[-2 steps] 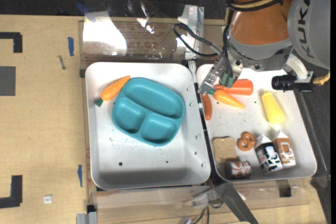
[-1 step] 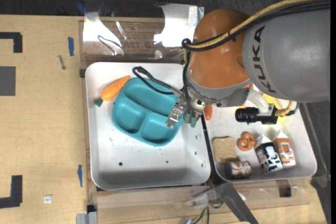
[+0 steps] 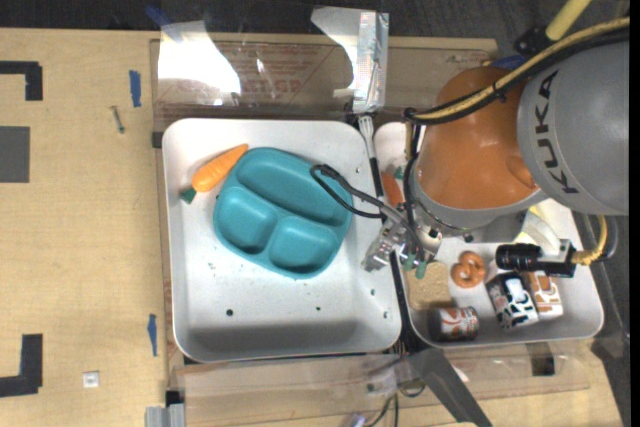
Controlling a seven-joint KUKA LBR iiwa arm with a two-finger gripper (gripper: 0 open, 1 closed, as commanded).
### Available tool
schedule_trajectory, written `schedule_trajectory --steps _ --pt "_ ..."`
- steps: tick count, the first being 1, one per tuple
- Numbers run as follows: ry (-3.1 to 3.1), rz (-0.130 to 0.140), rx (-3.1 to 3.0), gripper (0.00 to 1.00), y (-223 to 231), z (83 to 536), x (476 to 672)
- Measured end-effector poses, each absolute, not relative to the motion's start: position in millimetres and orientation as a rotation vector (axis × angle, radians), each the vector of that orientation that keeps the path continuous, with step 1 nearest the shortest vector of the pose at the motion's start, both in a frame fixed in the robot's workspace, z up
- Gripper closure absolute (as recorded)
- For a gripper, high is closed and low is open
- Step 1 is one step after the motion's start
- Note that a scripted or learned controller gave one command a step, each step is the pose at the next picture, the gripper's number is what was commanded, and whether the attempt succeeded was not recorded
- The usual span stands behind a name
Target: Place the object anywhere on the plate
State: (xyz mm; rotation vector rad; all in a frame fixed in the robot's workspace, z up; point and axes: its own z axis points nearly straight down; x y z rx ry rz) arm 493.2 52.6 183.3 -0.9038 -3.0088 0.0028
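A teal plate (image 3: pixel 280 210) with three compartments lies in the left bin (image 3: pixel 260 315), toward its back. An orange toy carrot (image 3: pixel 218 169) with a green stub rests against the plate's upper left rim, its tip pointing to the back right. My gripper (image 3: pixel 392 250) hangs low over the wall between the two bins, just right of the plate's right edge. The orange band and grey wrist above hide most of it, and I make out nothing held in it. A black cable loops from it over the plate's right rim.
The right bin (image 3: pixel 585 320) holds several small items at its front: a brown ring-shaped piece (image 3: pixel 467 268), a small can (image 3: pixel 455 321), a black and white piece (image 3: pixel 512 301), an orange and white piece (image 3: pixel 545 295). A clear plastic sheet (image 3: pixel 270 65) lies behind the left bin.
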Motion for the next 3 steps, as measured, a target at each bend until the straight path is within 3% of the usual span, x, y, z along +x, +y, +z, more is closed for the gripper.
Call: schedule_trajectory --steps 2,3 --pt "-3.102 -0.001 0.521 1.0 -4 185 481.3" --pt "-2.933 0.002 1.145 1.0 -65 185 493.8"
